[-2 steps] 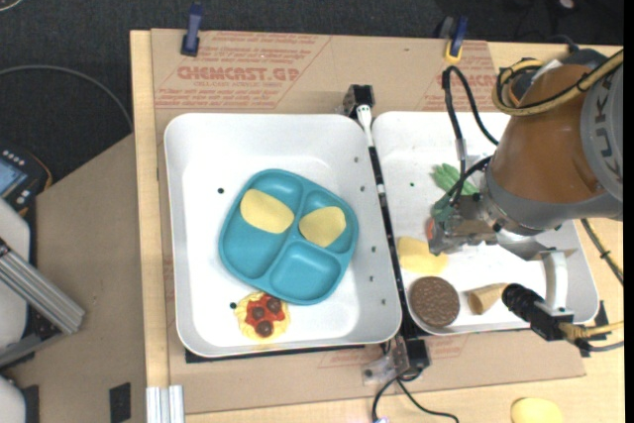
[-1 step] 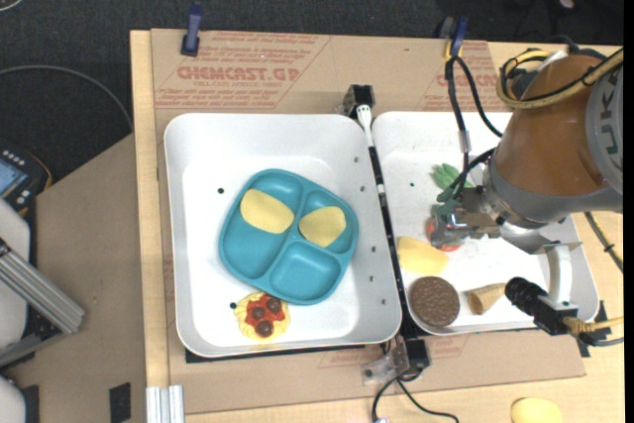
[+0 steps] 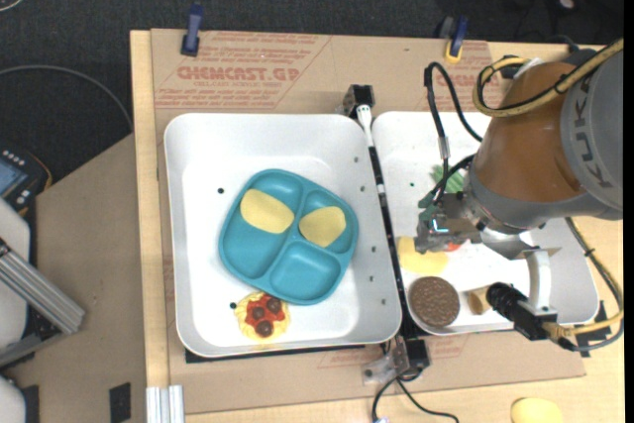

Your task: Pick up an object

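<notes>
Gripper (image 3: 436, 235): low in right bin (image 3: 584, 287), over yellow piece (image 3: 421, 263).
Fingers: we can't tell.
Risk: brown disc (image 3: 434, 300) at 6 o'clock — we may nudge it, grab nothing.

Blue tray (image 3: 287, 264), 2 yellow pieces (image 3: 265, 211); white bins (image 3: 188, 213); brown disc (image 3: 434, 301).

Left bin (image 3: 188, 243) edges open around blue tray (image 3: 287, 236); right bin (image 3: 401, 139) seemingly crowded.
</notes>
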Robot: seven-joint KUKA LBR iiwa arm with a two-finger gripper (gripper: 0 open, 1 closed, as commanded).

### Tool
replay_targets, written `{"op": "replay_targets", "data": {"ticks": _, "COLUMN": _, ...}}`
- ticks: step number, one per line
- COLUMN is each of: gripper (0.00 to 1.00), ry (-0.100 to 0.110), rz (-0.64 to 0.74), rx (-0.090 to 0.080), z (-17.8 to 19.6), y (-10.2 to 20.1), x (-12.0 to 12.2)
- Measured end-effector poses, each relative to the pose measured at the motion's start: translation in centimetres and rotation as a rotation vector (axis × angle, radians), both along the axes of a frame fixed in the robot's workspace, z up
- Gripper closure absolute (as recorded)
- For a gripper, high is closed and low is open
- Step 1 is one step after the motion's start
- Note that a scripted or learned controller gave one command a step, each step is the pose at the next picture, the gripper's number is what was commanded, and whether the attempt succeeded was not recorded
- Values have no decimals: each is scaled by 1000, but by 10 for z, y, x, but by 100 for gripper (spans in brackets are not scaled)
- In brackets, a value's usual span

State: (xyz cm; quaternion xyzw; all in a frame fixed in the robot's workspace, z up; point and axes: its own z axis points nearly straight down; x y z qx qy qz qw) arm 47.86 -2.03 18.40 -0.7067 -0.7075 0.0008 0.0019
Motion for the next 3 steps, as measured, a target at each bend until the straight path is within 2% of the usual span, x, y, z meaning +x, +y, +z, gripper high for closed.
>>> {"op": "replay_targets", "data": {"ticks": 1, "gripper": 100, "ry": -5, "rz": -2, "rx": -1, "z": 11, "y": -1, "x": 1}}
{"op": "replay_targets", "data": {"ticks": 2, "gripper": 100, "ry": -7, "rz": 5, "rx": 0, "z": 44, "y": 67, "x": 1}}
{"op": "replay_targets", "data": {"ticks": 3, "gripper": 100, "ry": -15, "rz": 10, "rx": 4, "z": 138, "y": 156, "x": 1}}
